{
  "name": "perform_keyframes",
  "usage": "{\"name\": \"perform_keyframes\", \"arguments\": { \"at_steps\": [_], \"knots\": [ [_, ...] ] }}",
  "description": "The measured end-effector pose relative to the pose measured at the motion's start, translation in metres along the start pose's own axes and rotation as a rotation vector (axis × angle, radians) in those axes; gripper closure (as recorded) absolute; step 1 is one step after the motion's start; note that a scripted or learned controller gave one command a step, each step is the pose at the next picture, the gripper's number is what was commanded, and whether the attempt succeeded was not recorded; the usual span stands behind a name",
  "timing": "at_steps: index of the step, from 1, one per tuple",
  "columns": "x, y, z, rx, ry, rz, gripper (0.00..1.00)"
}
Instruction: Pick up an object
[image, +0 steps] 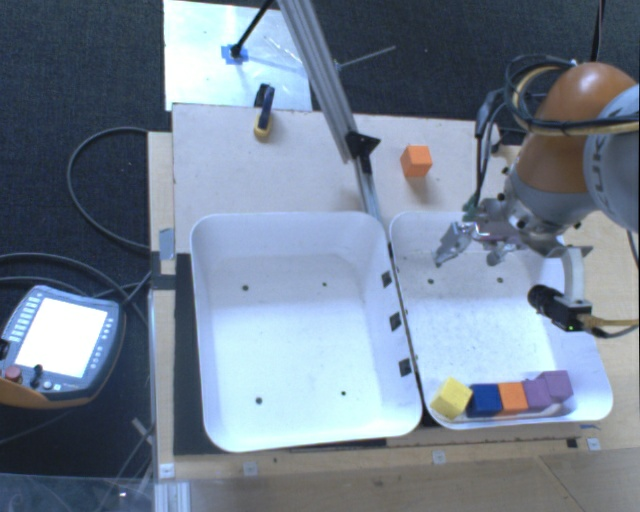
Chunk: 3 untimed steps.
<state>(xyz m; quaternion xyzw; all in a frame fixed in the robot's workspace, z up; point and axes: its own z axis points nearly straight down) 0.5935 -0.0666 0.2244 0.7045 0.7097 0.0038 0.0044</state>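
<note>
Fingers: the fingers hung over the far part of the right bin, near its far rim, on the grey arm that reached in from the right. They stood apart, two prongs splayed, with nothing between them.

Blocks in the bin: a row of blocks lay along the near wall of the right bin, touching one another side by side: a yellow block, a blue block, an orange block and a purple block.

Direction from fingers to blocks: the row lay toward the near edge of the bin, well apart from the fingers, with bare bin floor between. The yellow block at the row's left end lay almost straight toward the viewer from the fingers; the purple block was further right.

Long axis: the row ran left to right along the near wall; each block looked roughly cubic, so no single block showed a clear long axis.

Likely target: I judged the yellow block easiest to take, since it sat slightly turned and had a free left side.

Risk: the tight packing against the wall left little room for a finger between neighbours.

Elsewhere: a lone orange cube sat on the worktop beyond the bins; the left bin lay alongside.
</note>
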Motion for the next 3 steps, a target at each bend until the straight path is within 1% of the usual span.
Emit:
{"name": "perform_keyframes", "arguments": {
  "at_steps": [1,2,3],
  "knots": [
    [-0.031,-0.049,0.124,0.019,0.001,0.009,0.0],
    [-0.013,0.005,0.134,0.006,0.001,0.0,0.0],
    [-0.044,0.049,0.133,0.005,-0.002,0.002,0.0]
  ]
}}
